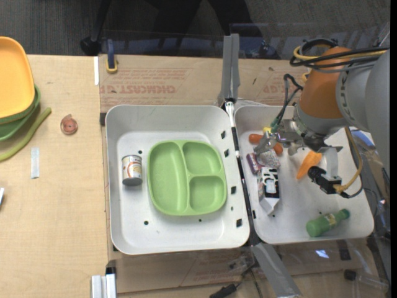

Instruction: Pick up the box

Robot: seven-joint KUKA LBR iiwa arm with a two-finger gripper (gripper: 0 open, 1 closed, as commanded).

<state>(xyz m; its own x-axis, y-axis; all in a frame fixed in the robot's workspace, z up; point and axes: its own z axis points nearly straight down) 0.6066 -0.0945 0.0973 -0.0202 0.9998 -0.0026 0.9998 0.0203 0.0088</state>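
Observation:
The box (pixel 269 187) is a small black and white carton lying in the right bin (pixel 353 225), close to that bin's left wall. My gripper (pixel 268 146) hangs over the bin's upper left part, just beyond the box's far end. It partly hides the small items beneath it. Nothing is visibly lifted off the bin floor.
In the right bin also lie an orange carrot-like piece (pixel 308 164), a green bottle (pixel 327 223) at the front, a small orange item (pixel 255 138) and a purple item (pixel 253 162). The left bin (pixel 124 228) holds a green divided plate (pixel 187 177) and a small can (pixel 131 169).

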